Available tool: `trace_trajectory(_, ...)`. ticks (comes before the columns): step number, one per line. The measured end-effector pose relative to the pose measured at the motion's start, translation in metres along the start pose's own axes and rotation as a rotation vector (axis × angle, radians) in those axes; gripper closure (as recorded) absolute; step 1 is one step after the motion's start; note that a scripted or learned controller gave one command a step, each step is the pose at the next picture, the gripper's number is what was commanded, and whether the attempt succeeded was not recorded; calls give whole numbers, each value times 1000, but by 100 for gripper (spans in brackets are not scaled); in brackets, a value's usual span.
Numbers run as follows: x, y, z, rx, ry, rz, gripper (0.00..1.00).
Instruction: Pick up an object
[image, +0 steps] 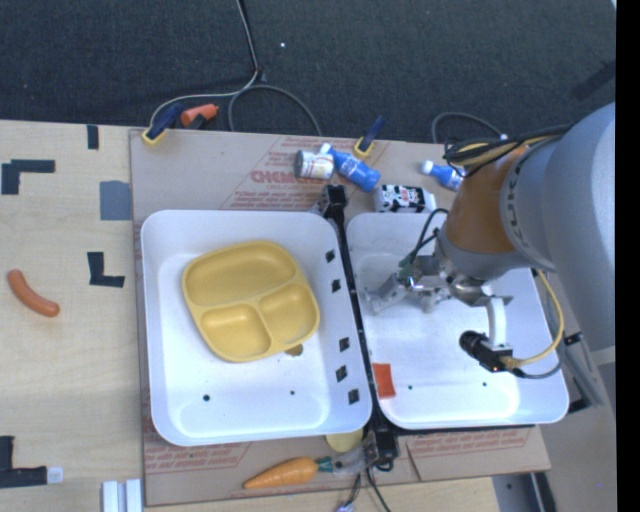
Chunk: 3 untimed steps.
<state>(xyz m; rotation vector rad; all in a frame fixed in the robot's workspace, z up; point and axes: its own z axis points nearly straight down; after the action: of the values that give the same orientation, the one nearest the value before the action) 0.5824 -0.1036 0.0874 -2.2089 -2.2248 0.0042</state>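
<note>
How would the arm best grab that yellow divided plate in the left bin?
Probably by the raised outer rim of the yellow plate, coming straight down from above. It lies flat in the left bin, too wide to span, so one finger inside a compartment and one outside, pinching the thin rim nearest the gripper, looks likeliest to hold.

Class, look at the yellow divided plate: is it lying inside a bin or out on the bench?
Inside. The yellow divided plate lies flat in the left white bin, with the bin's white floor showing all around it.

Two white bins (160, 330) (540, 400); one yellow divided plate (250, 298); one toy carrot (283, 472); one toy sausage (33, 293); one small orange block (383, 380); two blue-and-white bottles (358, 170) (441, 174).
</note>
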Motion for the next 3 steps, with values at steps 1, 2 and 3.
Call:
trace_trajectory(1,53,65,-108,-18,-3,-1,0)
trace_trajectory(2,90,-9,-96,0,-2,5,0)
trace_trajectory(3,25,43,-97,-9,-5,10,0)
